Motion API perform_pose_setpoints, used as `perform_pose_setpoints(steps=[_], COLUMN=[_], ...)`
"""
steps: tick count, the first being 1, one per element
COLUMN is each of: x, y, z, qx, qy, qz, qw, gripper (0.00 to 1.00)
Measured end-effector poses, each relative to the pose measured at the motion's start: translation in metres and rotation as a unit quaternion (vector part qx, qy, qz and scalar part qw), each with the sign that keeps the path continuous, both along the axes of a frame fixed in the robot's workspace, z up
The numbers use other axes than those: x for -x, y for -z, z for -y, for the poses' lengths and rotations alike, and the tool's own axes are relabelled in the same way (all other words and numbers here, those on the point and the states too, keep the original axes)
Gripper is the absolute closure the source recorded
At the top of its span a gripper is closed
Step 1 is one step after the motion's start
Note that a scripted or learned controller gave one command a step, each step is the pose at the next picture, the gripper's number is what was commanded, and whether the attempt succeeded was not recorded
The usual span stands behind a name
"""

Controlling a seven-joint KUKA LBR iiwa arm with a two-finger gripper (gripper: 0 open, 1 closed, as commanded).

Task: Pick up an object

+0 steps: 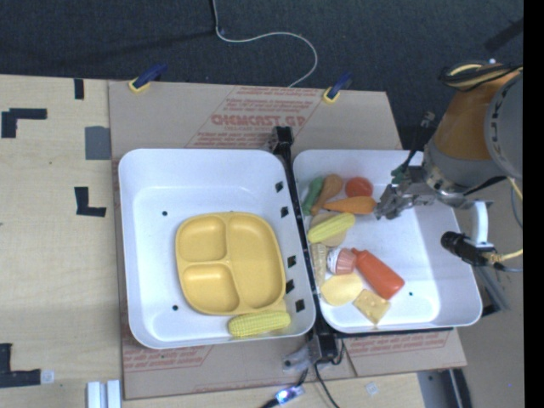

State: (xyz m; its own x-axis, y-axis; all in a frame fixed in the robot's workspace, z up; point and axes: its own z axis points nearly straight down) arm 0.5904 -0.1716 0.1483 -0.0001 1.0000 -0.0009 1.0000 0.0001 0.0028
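Yellow plastic is the first thing on the left: a plate with three sections lies flat in the middle of the left bin, and a corn cob rests just below it, near the front wall of this bin. Both bins sit on a brown cardboard sheet that covers the surface.

The right bin holds a group of toy foods along its left side. At the top there are a green vegetable, a carrot and a red tomato close together. Below them lies a second corn cob. Further down, a red bottle lies on its side, with a lemon and a piece of cheese just beside it.

On the right, the hand hangs low over the right bin, its tip near the right end of the carrot. Whether its fingers are wide or narrow I cannot tell, and nothing is seen between them.
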Motion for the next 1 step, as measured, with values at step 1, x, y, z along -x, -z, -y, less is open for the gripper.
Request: perform_pose_setpoints(steps=[1], x=[0.0046], y=[-0.0454], z=[0.0052], qx=[0.0000], qy=[0.000], qz=[0.000], qw=[1.0000], gripper=[1.00])
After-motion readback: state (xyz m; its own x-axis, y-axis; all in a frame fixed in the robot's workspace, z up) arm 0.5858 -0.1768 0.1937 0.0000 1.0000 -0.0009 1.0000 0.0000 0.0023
